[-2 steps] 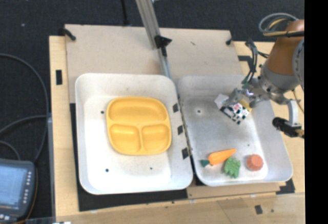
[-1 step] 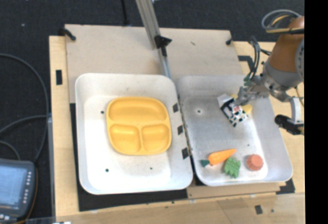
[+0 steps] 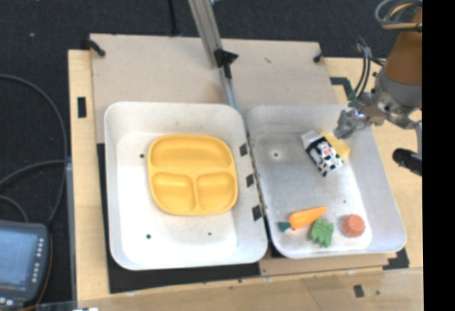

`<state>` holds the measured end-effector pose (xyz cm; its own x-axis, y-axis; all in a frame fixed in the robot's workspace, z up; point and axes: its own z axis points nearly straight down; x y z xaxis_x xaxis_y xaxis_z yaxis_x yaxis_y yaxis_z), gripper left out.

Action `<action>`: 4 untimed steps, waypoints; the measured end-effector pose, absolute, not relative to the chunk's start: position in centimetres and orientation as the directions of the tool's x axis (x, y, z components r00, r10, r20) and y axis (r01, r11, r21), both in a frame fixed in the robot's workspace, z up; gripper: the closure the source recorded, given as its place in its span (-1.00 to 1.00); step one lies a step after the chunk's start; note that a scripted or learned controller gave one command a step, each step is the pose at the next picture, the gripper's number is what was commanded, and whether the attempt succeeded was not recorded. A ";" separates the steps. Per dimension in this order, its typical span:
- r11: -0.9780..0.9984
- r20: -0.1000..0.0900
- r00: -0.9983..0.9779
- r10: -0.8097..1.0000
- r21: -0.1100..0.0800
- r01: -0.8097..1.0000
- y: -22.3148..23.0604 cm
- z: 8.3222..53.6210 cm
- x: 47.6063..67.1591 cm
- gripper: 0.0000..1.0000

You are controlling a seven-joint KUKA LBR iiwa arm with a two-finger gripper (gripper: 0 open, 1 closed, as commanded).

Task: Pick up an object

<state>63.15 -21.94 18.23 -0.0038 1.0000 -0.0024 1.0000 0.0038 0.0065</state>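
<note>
Looking down at a slant on a wooden bench (image 3: 178, 67) bearing two shallow white bins side by side. Seeing the left bin (image 3: 121, 132) in the middle left of the frame, holding a yellow divided plate (image 3: 192, 174) lying flat near its centre, apart from every wall. Seeing the right bin (image 3: 377, 188) in the middle right, sitting just beside the left one along a shared edge.

Finding four small things inside the right bin:
- a black-and-white spotted carton (image 3: 321, 153), lying tilted in the upper half of the bin with a yellow piece against its upper right side
- an orange carrot (image 3: 310, 217), lying crosswise near the bottom wall
- a green leafy toy (image 3: 322, 232), just beside and below the carrot
- a reddish round thing (image 3: 353, 225), just to the right of those two

Noticing the arm (image 3: 405, 64) at the upper right of the frame, showing an orange band above a grey wrist and bending down to the left. Placing the claw (image 3: 347, 124) over the upper right part of the right bin, just beside the carton's upper right end. Not being able to tell whether touching the carton or hanging above it. Not being able to tell the claw's state either, wide or narrow, owing to blur and small size.

Catching a metal rail (image 3: 199, 3) slanting down from the top of the frame to the gap between the bins, and a small screen (image 3: 21, 260) at the lower left, off the bench.
</note>
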 end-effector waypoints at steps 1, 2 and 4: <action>0.005 -0.004 -0.005 1.000 0.009 1.000 -22.0 24.8 63.3 1.00; 0.007 -0.002 -0.007 1.000 0.005 1.000 -22.2 27.2 63.4 1.00; 0.006 0.001 -0.006 1.000 0.000 1.000 -11.0 26.1 63.1 1.00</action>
